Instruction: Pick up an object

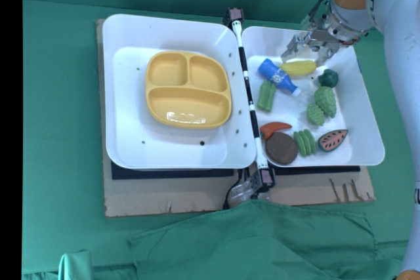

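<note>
Claw (307, 51) spread wide open over the right bin (367, 134), fingertips just above the yellow corn (298, 67), gripping nothing

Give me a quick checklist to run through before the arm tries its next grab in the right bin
1. End effector over the right bin: ok, near its far edge.
2. Target close by: ok, the yellow corn lies just below the end effector.
3. Corn actually held: cannot tell.
4. Neighbours crowding the target: not ok, the blue bottle touches the corn's left end.
5. Broccoli clear of the corn: ok, a small gap.
6. Yellow tray in the left bin out of the way: ok.
</note>
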Motion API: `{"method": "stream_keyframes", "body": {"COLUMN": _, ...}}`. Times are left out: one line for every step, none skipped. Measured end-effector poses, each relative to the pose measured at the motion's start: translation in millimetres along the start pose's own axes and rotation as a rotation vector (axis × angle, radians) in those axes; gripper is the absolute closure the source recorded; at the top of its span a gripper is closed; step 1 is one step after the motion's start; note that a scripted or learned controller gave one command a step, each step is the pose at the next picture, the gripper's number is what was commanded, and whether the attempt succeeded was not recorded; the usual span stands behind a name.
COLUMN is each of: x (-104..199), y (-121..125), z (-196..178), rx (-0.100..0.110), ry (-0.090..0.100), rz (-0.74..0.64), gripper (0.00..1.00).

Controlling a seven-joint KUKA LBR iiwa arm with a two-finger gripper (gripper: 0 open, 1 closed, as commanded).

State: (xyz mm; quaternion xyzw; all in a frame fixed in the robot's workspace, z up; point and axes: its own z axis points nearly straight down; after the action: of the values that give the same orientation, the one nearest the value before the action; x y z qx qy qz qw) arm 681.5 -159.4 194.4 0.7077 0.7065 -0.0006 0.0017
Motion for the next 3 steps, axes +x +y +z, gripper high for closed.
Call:
{"method": "stream_keyframes", "body": {"x": -2, "y": 2, "z": -14, "rx": -0.01, "ry": -0.003, "rz": 0.003, "gripper": 1.0}}
{"method": "stream_keyframes", "body": {"x": 20, "y": 21, "z": -41, "rx": -0.007, "ry": 0.002, "rz": -0.001, "gripper": 1.0}}
{"method": "stream_keyframes", "body": {"x": 32, "y": 21, "z": -110, "rx": -0.013, "ry": 0.001, "rz": -0.002, "gripper": 1.0}}
